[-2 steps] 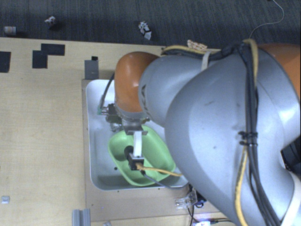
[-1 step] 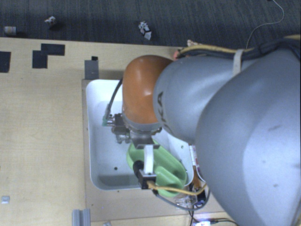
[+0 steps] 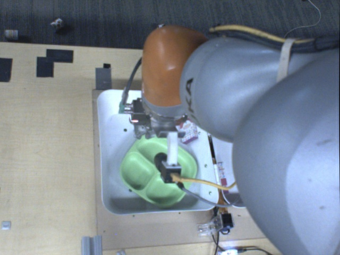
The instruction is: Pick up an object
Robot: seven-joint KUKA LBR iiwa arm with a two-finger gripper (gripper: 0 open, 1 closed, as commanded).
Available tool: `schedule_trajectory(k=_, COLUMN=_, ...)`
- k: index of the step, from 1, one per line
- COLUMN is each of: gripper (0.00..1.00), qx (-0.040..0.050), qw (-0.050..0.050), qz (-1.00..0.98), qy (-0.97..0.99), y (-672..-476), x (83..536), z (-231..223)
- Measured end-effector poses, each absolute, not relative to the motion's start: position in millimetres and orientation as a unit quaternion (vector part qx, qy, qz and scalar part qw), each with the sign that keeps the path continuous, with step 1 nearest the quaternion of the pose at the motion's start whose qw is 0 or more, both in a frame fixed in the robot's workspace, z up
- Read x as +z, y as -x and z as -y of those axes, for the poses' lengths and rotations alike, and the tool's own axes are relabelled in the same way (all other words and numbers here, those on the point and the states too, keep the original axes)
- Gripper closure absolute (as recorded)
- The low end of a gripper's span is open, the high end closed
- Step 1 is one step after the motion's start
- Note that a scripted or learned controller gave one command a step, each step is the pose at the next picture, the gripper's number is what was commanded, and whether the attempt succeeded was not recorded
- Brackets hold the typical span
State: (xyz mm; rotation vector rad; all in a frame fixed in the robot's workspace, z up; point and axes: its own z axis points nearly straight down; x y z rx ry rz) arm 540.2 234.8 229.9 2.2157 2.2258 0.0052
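Pale wooden bench carries a white bin. Green divided dish lies in this bin, directly below the gripper. Gripper state, open or closed, cannot be told: the wrist hides it. Red-and-white box sits just beside the dish.

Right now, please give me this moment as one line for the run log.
arm: low over white bin | below wrist: green divided dish | beside dish: small red-and-white packet | grasp: cannot tell

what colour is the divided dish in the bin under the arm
The divided dish is plain light green, clearest in the camera view.
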Motion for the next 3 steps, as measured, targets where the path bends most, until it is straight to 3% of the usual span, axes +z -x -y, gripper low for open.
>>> schedule_trajectory(k=1, gripper=1.00, qx=0.0006, qw=0.000, qz=-0.709, qy=-0.705, y=-487.4, x=228.2, z=-235.1)
schedule_trajectory(k=2, gripper=1.00, qx=0.0018, qw=0.000, qz=-0.710, qy=-0.704, y=-488.3, x=238.8, z=-235.6)
schedule_trajectory(k=3, gripper=1.00, qx=0.0007, qw=0.001, qz=-0.708, qy=-0.707, y=-620.8, x=204.9, z=-219.1)
